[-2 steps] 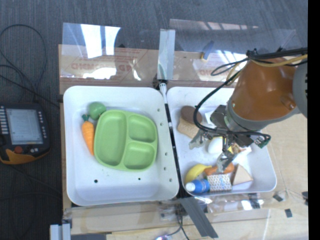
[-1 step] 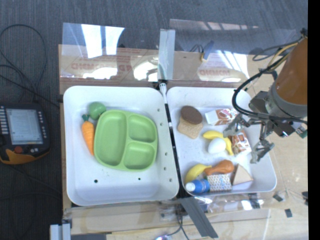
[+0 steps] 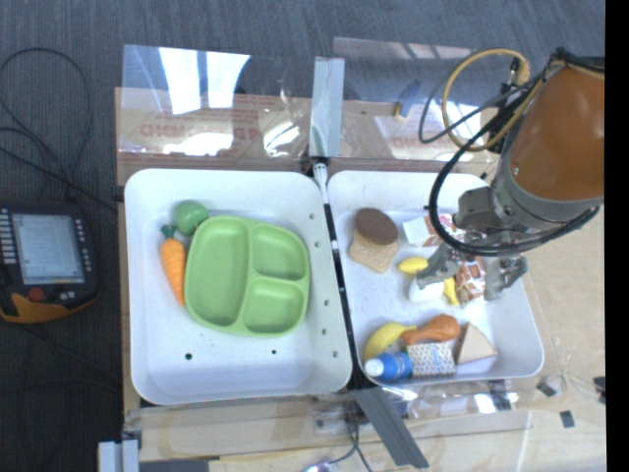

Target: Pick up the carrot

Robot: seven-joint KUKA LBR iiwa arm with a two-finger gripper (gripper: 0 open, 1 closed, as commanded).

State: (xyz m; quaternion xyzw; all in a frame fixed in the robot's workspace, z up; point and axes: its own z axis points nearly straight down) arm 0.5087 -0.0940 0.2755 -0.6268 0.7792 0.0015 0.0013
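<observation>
While the arm reaches in from the right of the frame, its two-finger gripper (image 3: 470, 275) hangs over the right white bin (image 3: 521, 357), above small packets and toy foods. I cannot tell from this view whether it is spread or pressed together, and nothing is clearly seen between its tips.

The orange plastic carrot with a green top (image 3: 173, 265) lies in the left white bin (image 3: 147, 362), at the middle left of the frame, touching the left edge of the green divided plastic tray (image 3: 246, 275). Its long axis runs up and down the frame. It lies well apart from the gripper, leftward, across the wall between the bins.

No label or writing can be read.
</observation>
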